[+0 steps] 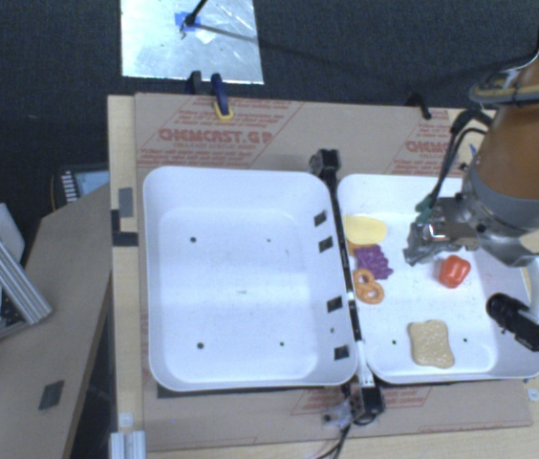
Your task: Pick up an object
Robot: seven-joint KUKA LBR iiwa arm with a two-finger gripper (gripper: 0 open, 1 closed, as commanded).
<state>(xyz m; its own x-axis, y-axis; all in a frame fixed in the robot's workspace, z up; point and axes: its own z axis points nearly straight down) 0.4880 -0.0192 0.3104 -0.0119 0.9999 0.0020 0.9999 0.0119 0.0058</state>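
Hovering over the right bin, gripper, opening unclear, sits just left of red pepper.

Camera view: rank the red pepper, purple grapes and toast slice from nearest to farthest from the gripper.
Measured from the gripper in the right bin:
1. Red pepper, just below and right of it.
2. Purple grapes, to its left, near the divider.
3. Toast slice, farthest, toward the bin's front edge.

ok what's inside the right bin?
In the right bin: a yellow piece, purple grapes, an orange pretzel, a red piece and toast. The arm covers the bin's far right corner.
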